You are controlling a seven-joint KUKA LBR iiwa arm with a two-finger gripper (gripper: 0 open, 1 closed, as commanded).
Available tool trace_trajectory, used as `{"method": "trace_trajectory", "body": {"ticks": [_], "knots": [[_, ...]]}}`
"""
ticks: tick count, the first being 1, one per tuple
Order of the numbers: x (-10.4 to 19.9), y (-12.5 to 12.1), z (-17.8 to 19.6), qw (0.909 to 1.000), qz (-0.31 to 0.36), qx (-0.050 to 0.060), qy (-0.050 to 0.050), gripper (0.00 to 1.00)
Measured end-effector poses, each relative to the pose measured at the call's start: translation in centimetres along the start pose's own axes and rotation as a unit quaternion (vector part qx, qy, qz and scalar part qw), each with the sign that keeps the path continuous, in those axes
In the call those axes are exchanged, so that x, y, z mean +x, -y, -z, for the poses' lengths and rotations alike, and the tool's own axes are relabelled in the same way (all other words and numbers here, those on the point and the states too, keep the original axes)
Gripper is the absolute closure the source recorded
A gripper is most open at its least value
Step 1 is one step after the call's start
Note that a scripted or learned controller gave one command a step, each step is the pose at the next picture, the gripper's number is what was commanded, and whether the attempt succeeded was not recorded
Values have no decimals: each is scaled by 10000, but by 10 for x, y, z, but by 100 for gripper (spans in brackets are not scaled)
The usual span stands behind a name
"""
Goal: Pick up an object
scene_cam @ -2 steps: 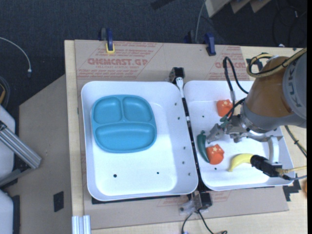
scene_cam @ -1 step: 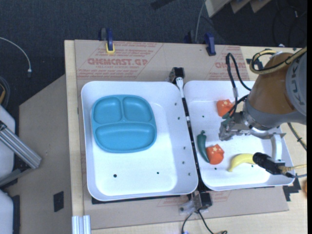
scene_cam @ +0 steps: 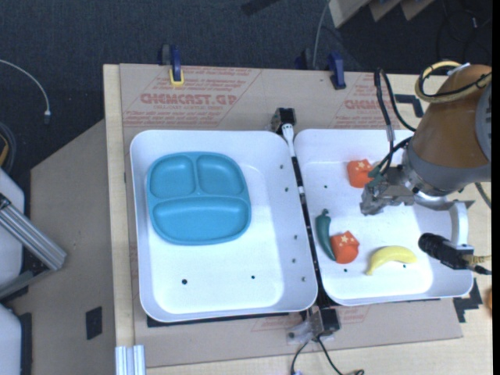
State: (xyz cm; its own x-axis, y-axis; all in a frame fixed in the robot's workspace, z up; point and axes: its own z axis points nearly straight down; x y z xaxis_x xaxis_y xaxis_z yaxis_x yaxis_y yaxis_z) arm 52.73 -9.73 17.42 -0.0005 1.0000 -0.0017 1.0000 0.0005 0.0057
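I cannot tell how the hand (scene_cam: 376, 200) is set as it hangs low over the right bin (scene_cam: 344, 283), just beside an orange block (scene_cam: 358, 173). Nearer the front lie a red block (scene_cam: 345, 246), a green pepper (scene_cam: 323, 231) and a banana (scene_cam: 391, 258). A blue plate (scene_cam: 199, 198) sits in the left bin (scene_cam: 226, 287).

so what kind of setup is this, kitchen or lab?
Looks like a robot lab bench, not a kitchen: two white bins clamped to a labelled board, loose cables, and toy-like items such as a banana and a blue divided plate under the gripper.
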Motion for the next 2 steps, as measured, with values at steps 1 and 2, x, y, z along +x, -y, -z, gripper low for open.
{"method": "trace_trajectory", "body": {"ticks": [1,2], "knots": [[0,-2,54,10000,3,-8,1,100],[47,-15,46,10000,24,19,-15,100]]}}
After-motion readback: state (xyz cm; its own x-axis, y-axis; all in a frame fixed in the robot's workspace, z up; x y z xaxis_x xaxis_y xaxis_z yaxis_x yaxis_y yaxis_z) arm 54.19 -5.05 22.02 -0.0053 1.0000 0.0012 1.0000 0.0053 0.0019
